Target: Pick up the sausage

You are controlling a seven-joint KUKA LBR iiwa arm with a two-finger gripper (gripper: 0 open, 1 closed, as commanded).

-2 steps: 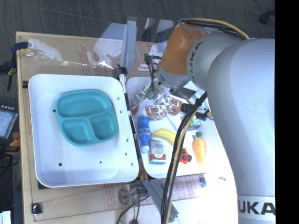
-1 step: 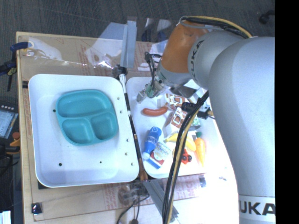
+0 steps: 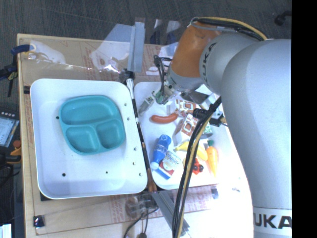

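Sausage (image 3: 164,118) lies in right bin (image 3: 143,90), upper part, long axis roughly 3-to-9 o'clock, slight tilt. End effector (image 3: 159,97) hangs just above it in the view, so target sits at about 5 o'clock from the tip, near but apart. Can't tell finger state; nothing visibly pinched. Blue bottle (image 3: 160,149) sits at 6 o'clock from sausage, clear of it. Teal divided tray (image 3: 92,124) in left bin (image 3: 44,177).

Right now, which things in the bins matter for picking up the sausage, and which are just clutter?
For the job:
sausage, lying in the right bin
gripper, just above and left of the sausage

Lying about:
teal divided tray in the left bin
blue bottle
carrot
yellow piece
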